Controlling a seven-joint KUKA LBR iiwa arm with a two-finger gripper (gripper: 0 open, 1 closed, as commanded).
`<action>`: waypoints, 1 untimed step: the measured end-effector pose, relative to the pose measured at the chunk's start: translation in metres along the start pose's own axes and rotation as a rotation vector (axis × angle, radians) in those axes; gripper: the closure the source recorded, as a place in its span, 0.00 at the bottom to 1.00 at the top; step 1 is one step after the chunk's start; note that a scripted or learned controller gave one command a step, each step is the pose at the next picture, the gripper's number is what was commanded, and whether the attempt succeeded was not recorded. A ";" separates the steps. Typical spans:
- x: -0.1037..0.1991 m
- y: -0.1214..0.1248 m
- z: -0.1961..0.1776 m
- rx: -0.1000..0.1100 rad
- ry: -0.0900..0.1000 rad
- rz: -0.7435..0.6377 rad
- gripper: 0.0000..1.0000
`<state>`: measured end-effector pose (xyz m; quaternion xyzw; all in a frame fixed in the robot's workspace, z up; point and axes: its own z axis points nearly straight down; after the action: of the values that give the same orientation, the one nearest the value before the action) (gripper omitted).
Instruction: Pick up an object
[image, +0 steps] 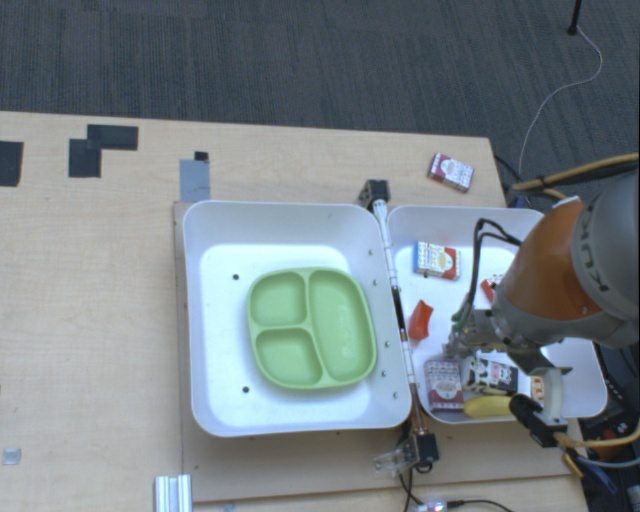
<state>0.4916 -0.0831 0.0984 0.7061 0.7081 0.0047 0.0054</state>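
Observation:
In the right bin (404, 262) lie a small white, red and blue box (436, 260), a red piece (420, 318), a clear packet with a red base (443, 385), a yellow banana-like item (487, 405) and a black-and-white item (495, 375). My gripper (462, 343) hangs low over the bin's near half, just above the packet and right of the red piece. The grey and orange arm covers most of the bin's right side.
The left bin (215, 300) holds a light green divided plate (310, 328). A small red and white box (451, 172) lies on the bench beyond the right bin. Cables run along the bench's right edge and near front corner.

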 end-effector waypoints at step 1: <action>0.000 0.000 0.000 0.000 0.000 0.001 0.00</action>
<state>0.4915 -0.0830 0.0983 0.7064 0.7077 0.0047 0.0054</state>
